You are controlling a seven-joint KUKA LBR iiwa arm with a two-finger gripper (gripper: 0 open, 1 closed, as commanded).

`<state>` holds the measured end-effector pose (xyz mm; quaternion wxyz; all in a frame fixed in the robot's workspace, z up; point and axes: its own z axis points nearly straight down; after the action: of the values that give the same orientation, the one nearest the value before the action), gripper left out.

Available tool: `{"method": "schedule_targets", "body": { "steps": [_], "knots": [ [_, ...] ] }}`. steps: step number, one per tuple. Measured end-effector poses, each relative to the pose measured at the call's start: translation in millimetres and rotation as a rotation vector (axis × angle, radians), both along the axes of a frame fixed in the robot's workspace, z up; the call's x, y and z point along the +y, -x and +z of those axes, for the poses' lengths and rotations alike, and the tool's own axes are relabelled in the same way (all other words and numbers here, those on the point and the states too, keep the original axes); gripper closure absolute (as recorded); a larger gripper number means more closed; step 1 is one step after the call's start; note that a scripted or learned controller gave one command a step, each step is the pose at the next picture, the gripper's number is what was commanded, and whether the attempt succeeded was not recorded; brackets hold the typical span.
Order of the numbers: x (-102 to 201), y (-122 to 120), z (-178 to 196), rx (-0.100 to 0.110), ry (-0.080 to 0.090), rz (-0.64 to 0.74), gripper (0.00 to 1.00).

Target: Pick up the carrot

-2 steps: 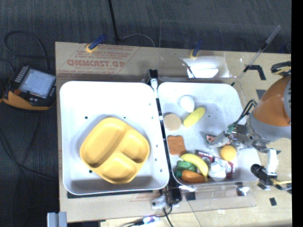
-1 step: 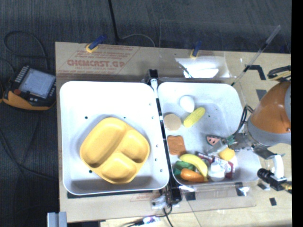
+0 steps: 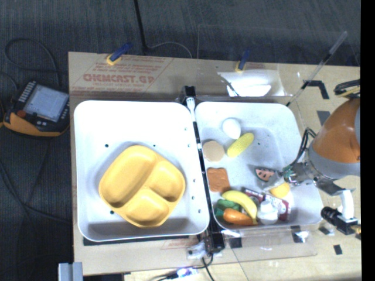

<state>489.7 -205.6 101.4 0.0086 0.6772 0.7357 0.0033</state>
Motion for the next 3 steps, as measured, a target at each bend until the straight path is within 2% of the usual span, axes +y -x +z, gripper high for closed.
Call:
{"method": "schedule_targets", "body": {
  "steps": [1,3],
  "knots": [
    [63,-2,-8,-0.012,0.0,-0.237,1.0],
    [63,-2,11,-0.011,0.0,-0.236,1.0]
  ]
}}
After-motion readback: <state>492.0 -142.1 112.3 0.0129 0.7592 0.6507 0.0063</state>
